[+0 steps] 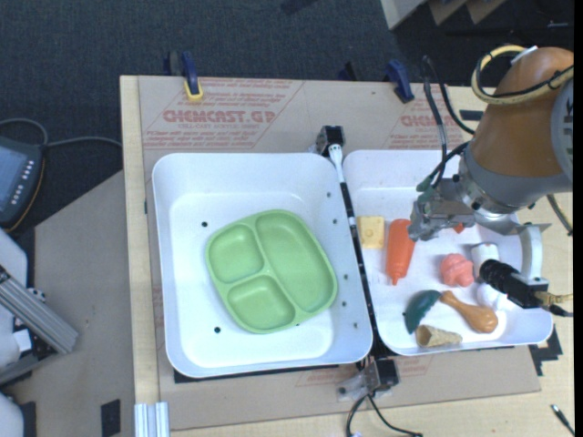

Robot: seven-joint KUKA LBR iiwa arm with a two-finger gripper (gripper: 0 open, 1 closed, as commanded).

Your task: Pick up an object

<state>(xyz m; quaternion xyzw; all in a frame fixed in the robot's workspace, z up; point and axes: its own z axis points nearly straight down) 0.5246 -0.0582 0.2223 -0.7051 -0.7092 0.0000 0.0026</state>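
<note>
Above the right bin [364, 166], gripper [428, 224] beside carrot [399, 249], finger state unclear.

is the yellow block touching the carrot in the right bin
Apart. The camera view shows a strip of white bin floor between the yellow block and the carrot, which lie side by side.

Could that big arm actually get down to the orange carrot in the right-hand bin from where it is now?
Probably yes. The gripper sits just beside the carrot's top end, and nothing lies on the carrot. The yellow block is close on its other side, which might crowd one finger.
</note>
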